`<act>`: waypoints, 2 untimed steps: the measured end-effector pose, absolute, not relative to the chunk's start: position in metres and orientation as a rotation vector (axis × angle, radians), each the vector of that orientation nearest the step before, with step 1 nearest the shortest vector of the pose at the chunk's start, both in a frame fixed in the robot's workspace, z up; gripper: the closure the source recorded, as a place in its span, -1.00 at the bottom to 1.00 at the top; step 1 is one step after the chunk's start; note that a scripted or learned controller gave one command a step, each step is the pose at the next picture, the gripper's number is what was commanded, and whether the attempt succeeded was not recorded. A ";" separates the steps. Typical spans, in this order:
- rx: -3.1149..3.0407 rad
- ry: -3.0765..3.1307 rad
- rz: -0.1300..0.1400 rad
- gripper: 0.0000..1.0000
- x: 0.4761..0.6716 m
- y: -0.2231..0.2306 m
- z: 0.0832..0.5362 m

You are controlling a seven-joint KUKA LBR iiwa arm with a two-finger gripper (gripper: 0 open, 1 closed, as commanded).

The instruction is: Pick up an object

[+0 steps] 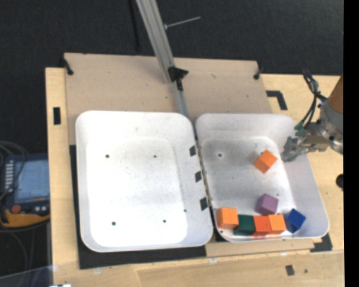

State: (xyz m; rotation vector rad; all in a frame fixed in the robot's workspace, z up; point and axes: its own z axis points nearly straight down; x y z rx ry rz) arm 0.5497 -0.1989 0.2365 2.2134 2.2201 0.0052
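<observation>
1. An orange cube (264,161) lies tilted on the floor of the right bin (239,127), apart from the other blocks, which likely makes it the easiest pick.
2. The gripper (289,150) hovers just beside the cube, at its two o'clock, over the bin's right wall. It holds nothing; how wide it stands cannot be told.
3. At the cube's six o'clock sits a purple cube (267,204).
4. Along the bin's near wall runs a packed row (260,222) of orange, green and blue blocks.
5. At nine o'clock lies the left bin (87,130).
</observation>
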 end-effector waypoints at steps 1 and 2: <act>2.214 2.223 0.004 1.00 0.551 -0.200 0.264; 2.214 2.228 0.001 1.00 0.561 -0.147 0.253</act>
